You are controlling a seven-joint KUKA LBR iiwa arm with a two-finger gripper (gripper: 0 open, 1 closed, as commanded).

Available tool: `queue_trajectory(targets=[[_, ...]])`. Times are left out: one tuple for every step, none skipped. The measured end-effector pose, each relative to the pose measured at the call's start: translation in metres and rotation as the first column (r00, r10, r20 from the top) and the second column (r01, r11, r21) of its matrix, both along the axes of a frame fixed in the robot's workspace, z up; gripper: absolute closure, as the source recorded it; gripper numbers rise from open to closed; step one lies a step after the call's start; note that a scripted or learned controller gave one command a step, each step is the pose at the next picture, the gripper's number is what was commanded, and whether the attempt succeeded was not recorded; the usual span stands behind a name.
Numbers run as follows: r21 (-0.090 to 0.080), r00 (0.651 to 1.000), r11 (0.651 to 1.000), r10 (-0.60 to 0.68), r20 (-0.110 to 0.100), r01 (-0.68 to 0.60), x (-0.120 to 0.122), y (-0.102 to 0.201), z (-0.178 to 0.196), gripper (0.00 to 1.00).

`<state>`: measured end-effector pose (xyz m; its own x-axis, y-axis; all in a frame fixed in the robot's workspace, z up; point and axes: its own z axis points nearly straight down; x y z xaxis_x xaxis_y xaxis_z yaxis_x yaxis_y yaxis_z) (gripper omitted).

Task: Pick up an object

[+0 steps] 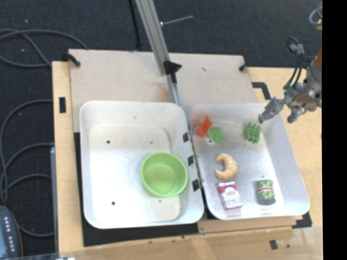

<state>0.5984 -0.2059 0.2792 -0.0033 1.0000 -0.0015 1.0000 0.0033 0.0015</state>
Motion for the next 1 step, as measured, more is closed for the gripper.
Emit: queue_trajectory(targets=[[-0.001,1.000,1.000,0.001,0.000,-0.001,0.0000,-0.0001,0.0000,0.00]])
